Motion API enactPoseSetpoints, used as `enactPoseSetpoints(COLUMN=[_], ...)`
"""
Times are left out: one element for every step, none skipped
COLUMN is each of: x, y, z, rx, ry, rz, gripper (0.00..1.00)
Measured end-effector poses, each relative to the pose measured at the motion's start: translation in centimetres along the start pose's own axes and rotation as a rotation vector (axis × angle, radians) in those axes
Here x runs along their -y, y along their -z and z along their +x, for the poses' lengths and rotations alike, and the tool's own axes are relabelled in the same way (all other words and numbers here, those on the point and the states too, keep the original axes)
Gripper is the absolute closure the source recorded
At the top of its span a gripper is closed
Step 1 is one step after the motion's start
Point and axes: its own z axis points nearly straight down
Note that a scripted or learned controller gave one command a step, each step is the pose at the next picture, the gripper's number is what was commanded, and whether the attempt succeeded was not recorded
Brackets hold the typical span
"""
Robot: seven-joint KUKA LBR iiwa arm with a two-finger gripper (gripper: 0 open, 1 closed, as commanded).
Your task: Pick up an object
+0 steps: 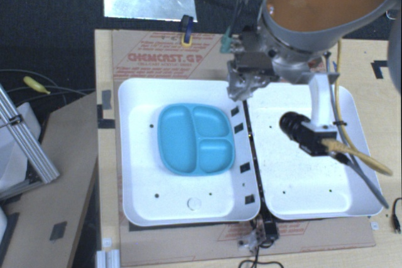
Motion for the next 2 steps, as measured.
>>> enactPoseSetpoints(x=[-0.1,-0.1], y=[1.1,2.3], z=[-0.3,-0.3], rx=[0.000,-0.001], ry=[-0.001,0.003], rz=[-0.003,-0.005], gripper=[1.00,1.00])
